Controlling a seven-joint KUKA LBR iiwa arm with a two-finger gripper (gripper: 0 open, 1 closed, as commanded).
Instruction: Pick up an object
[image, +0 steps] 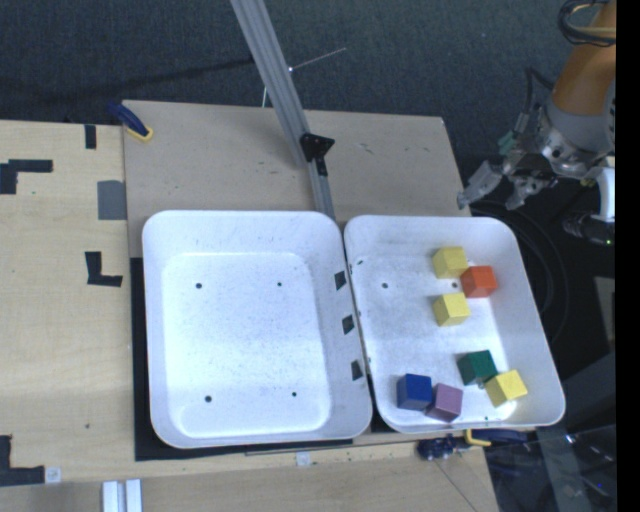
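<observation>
- The surface (250, 150) is light wood, with a blue and yellow clip (130, 120) near its far left corner
- A grey metal bar (285, 95) runs down from the top and ends between the two bins
- The left bin (160, 300) is white with a few small dark dots inside
- The right bin (400, 250) sits just beside it and holds the blocks
- A blue block (413, 390) is at the near edge, touching a purple block (446, 400)
- Two yellow blocks sit higher up, one (449, 261) at the far side and one (451, 308) in the middle
- An orange block (479, 281) is just beside the far yellow one
- A green block (477, 366) touches another yellow block (507, 386) near the right corner
- The fingers (500, 185) hang off past the far right corner of the right bin, away from all the blocks
- The fingers are spread apart with nothing between them
</observation>
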